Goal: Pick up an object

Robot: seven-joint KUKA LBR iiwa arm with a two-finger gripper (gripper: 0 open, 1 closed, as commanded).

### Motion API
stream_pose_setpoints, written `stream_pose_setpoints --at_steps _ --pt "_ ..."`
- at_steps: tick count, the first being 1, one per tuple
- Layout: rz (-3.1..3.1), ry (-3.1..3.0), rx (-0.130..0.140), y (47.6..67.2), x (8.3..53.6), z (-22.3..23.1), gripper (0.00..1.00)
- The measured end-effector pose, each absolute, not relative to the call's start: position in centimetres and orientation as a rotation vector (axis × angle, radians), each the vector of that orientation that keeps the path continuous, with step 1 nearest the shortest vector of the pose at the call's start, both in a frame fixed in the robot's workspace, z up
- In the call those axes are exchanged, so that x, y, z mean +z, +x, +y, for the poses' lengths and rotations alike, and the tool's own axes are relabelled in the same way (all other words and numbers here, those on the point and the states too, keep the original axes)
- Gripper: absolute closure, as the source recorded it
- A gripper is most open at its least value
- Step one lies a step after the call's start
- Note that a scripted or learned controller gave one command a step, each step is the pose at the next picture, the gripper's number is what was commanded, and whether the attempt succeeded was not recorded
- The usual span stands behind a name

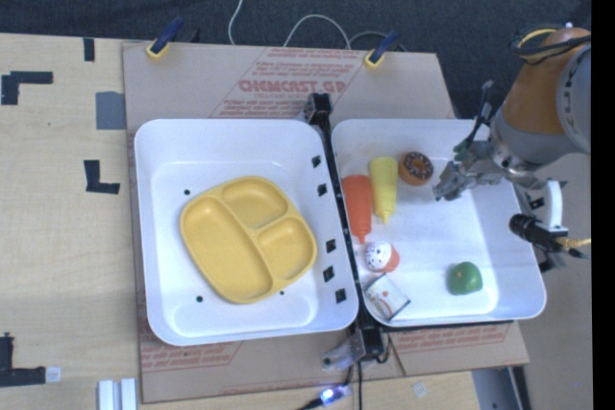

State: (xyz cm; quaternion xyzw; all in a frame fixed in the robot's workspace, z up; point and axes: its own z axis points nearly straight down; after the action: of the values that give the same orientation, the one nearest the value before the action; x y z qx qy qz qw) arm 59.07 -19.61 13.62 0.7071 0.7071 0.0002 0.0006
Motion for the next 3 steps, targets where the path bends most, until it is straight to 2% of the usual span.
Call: stream_pose_setpoints --at_steps 1,2,3 --pt "2.222 2.219 0.000 59.3 17.7 -19.6 1.00" --pt "2.220 2.217 0.002 58.9 23.9 -19.8 1.00" --pt "2.230 2.216 0.000 60.7 23.8 -15.1 1.00"
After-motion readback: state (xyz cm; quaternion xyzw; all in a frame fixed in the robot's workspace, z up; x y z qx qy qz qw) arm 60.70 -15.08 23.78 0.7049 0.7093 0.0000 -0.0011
